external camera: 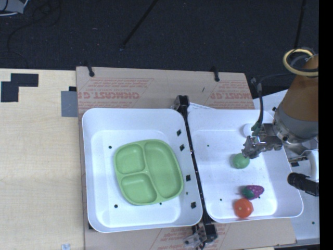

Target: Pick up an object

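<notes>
Left of centre, the left white bin [99,155] holds a pale green tray [149,171] of smooth plastic, rounded at the corners and split into three compartments; it lies flat and slightly askew. A black divider [190,165] runs between this bin and the right white bin [218,191], which has the same glossy, shallow, rounded form.

Toward the right of the frame, a small green ball-like object [240,161] sits on the right bin's floor. It looks round, so no long axis can be made out. Lower down, near the bin's bottom edge, lie a purple object with a green tip [253,191], its long axis running roughly left to right, and just below it a round orange-red object [243,208].

At the frame's right edge the grey arm with its orange band [304,95] reaches in. Its gripper [253,146] hangs directly above and just right of the green object, appearing to touch its top. How far the gripper is parted cannot be told; nothing can be seen clasped in it.
</notes>
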Robot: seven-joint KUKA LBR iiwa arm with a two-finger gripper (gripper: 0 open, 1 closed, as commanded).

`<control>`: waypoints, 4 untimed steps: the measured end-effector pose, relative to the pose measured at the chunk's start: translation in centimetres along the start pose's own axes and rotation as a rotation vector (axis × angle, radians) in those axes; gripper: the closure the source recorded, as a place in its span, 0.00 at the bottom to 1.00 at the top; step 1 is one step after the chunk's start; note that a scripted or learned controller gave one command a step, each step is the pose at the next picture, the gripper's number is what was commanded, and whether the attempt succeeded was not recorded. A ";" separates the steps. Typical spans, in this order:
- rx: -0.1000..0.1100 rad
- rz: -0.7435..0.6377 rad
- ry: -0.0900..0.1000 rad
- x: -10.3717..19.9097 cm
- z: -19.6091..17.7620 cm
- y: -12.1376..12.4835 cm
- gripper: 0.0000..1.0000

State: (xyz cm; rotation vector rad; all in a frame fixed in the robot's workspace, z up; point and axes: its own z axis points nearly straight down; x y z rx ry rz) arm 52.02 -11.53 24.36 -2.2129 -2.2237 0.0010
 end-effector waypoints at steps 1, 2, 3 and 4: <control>-0.001 -0.001 0.000 6.1 0.0 1.8 1.00; 0.001 0.001 -0.001 11.6 0.9 2.6 1.00; 0.000 0.002 -0.002 16.3 1.8 3.5 1.00; 0.000 0.001 -0.002 20.9 2.6 4.6 1.00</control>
